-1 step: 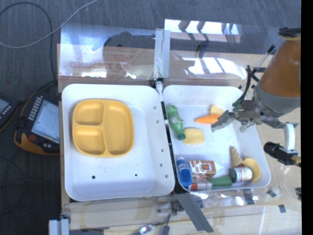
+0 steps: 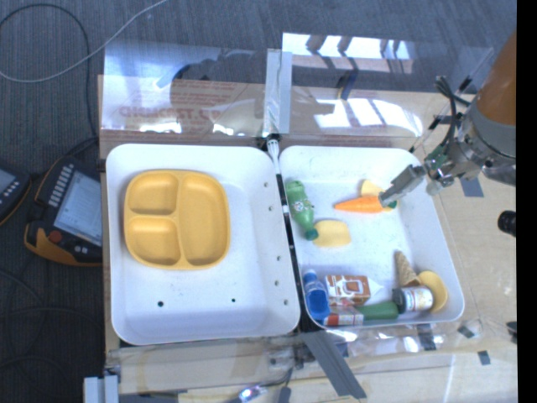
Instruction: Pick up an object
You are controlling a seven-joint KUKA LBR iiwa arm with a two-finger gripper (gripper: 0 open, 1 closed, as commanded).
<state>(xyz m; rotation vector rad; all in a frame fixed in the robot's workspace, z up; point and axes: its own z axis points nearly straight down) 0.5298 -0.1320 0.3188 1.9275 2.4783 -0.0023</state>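
Orange plastic toy carrot point(image 2: 359, 204) lies in the right white bin point(image 2: 436, 217), long axis left-to-right, its leafy end touching the grey gripper point(image 2: 389, 196), whose opening I cannot tell.

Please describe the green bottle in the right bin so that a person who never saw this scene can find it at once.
Look in the right bin, along its left wall beside the divider. The green bottle lies there, just left of a pale yellow lemon-like piece. It is the one bright green, long object with a white label.
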